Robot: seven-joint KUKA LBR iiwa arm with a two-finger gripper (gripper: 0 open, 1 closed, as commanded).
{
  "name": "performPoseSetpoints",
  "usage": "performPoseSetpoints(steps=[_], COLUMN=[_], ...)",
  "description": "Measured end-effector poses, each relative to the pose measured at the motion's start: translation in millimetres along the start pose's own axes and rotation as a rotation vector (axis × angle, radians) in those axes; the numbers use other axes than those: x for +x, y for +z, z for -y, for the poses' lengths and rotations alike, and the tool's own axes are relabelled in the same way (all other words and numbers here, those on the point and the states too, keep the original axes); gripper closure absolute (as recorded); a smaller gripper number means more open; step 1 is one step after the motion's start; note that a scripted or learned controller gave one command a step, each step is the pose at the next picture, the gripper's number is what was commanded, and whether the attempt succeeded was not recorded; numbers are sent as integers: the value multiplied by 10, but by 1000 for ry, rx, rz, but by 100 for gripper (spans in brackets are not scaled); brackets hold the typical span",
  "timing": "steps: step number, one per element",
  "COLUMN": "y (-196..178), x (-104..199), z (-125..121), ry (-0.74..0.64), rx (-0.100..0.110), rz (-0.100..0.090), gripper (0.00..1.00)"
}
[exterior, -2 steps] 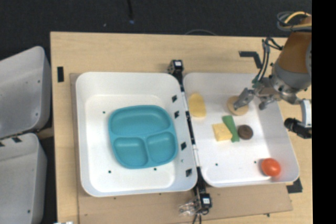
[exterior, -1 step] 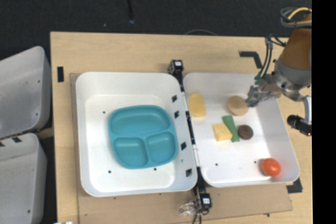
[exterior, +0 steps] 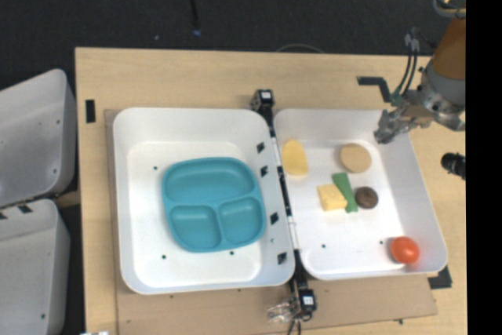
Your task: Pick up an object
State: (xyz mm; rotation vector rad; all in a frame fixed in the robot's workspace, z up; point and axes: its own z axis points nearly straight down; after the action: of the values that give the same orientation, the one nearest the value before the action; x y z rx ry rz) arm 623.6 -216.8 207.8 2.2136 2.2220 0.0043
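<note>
The right bin [exterior: 408, 169] holds several small food pieces: a pale yellow oval [exterior: 295, 158], a tan round piece [exterior: 355, 158], a yellow block [exterior: 332, 198], a green strip [exterior: 344, 191], a dark brown round piece [exterior: 366, 198] and a red-orange ball [exterior: 405, 250] near the front right corner. My gripper [exterior: 390, 127] hangs at the bin's far right edge, above and right of the tan round piece, apart from it. Nothing shows between its fingers.
The left bin [exterior: 141, 247] holds a teal divided tray [exterior: 212, 202]. A black clip [exterior: 262, 99] sits at the back where the two bins meet, and another clip [exterior: 302, 299] at the front. The grey arm with its orange band [exterior: 449, 59] enters from the right.
</note>
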Motion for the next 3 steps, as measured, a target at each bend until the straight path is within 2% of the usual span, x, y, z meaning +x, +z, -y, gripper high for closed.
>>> performPoseSetpoints(steps=[1, 2, 3], y=[38, 56, 33], x=[-13, 515, 1014], z=[-6, -8, -185], ry=[-1, -2, -3], rx=[2, 5, 2], rz=[1, -2, -2], gripper=[100, 100, 100])
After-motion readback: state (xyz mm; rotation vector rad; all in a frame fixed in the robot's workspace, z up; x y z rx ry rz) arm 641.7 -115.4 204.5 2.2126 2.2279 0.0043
